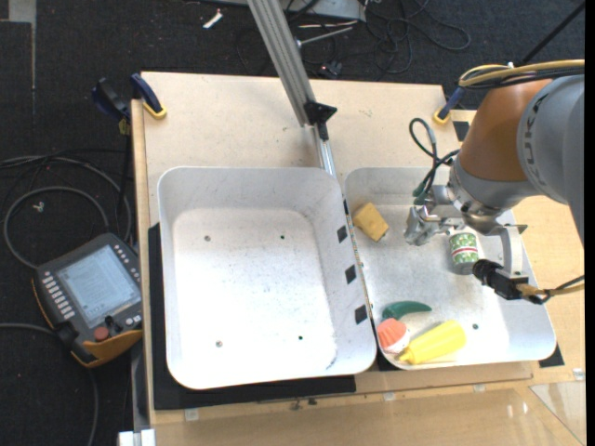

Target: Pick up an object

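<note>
The right white bin (521,342) holds several things. A tan sponge block (370,221) lies near its left wall. A small can with a green and white label (462,250) sits in the middle, directly under the wrist. My gripper (454,231) hangs low over the bin, right at the can's upper end, with the grey and orange arm covering much of it. At the near edge lie a green piece (406,309), a red and white item (392,334) and a yellow object (433,342), all apart from the gripper.
The left white bin (186,277) stands beside the right one, with a raised divider wall (351,258) between them. A slanted metal rail (284,54) crosses the back of the bench. Cables (426,147) loop beside the arm.
</note>
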{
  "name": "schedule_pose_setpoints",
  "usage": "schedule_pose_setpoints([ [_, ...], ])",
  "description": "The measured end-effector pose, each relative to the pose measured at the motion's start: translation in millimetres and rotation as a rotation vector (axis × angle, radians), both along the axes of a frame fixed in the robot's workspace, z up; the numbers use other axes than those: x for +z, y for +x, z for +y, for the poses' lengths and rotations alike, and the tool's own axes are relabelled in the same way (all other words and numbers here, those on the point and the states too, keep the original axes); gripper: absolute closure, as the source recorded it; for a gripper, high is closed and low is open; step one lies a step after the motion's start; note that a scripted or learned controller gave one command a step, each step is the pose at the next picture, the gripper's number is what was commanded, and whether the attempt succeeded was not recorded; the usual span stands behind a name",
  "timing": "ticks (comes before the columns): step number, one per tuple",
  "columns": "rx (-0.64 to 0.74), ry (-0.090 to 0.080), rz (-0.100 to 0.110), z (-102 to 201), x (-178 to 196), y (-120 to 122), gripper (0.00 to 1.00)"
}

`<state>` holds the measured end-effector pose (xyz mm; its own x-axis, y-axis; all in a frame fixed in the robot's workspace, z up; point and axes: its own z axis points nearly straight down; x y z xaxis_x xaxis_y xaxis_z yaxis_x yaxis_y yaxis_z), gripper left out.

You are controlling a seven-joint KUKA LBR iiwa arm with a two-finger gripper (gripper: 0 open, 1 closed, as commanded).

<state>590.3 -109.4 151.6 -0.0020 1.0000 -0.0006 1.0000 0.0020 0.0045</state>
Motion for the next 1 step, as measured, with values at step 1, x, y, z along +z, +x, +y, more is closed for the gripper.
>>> schedule_pose_setpoints([
  [1, 0.000, -0.001, -0.001, -2.3, 44.2, 6.2, 1.00],
])
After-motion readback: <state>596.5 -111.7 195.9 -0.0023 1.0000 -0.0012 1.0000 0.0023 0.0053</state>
